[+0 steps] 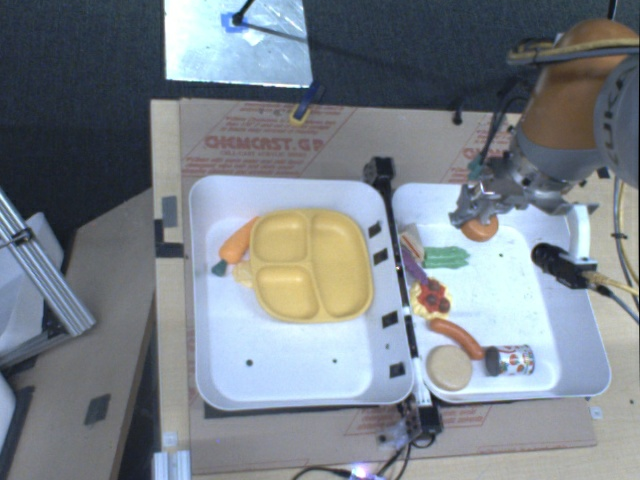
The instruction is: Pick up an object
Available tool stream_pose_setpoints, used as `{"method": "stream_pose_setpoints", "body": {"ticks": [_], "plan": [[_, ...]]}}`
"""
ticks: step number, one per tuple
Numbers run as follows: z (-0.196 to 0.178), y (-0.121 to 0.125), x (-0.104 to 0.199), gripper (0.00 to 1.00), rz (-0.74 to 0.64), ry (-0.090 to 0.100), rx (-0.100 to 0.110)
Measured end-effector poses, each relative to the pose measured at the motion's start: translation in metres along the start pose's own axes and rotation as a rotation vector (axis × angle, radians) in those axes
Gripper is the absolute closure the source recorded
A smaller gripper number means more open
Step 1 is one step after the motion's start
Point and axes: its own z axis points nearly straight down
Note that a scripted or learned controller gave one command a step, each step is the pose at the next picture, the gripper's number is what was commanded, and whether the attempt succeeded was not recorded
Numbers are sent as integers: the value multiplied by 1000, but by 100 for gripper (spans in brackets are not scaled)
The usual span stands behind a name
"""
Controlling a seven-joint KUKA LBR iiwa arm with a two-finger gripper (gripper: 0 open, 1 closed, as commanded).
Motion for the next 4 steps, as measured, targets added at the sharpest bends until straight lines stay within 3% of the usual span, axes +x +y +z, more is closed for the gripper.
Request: {"method": "stream_pose_setpoints", "body": {"ticks": [1, 2, 3, 4], "plan": [[3, -7, -1, 100, 6, -1, 0], [9, 9, 0, 100, 2, -1, -2], [-3, 2, 5, 100, 1, 0, -2], [10, 6, -4, 100, 6, -2, -1]]}}
